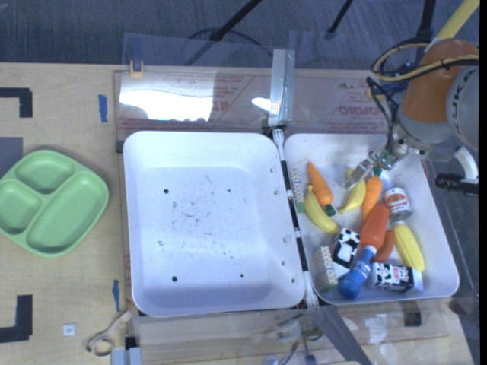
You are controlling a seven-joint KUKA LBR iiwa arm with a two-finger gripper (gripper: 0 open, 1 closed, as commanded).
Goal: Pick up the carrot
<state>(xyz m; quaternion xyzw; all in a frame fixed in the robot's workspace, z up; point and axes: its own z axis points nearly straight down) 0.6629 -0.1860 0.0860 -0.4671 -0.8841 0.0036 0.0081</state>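
The carrot (319, 183), orange with a green end, lies aslant in the upper left of the right bin (445, 280). My gripper (368, 169) hangs over the bin's upper middle, a little right of the carrot and apart from it. Its fingers look open, with nothing between them. Just below the gripper lies a second slim orange piece (371, 195), beside a yellow piece (354, 196).
The right bin is crowded: a banana (319, 213), an orange bottle (374, 230), a small can (396, 202), corn (409, 246), a blue bottle (354, 277) and cow-patterned cartons (396, 277). The left bin (205, 219) adjoins it. A green divided plate (49, 201) sits far left.
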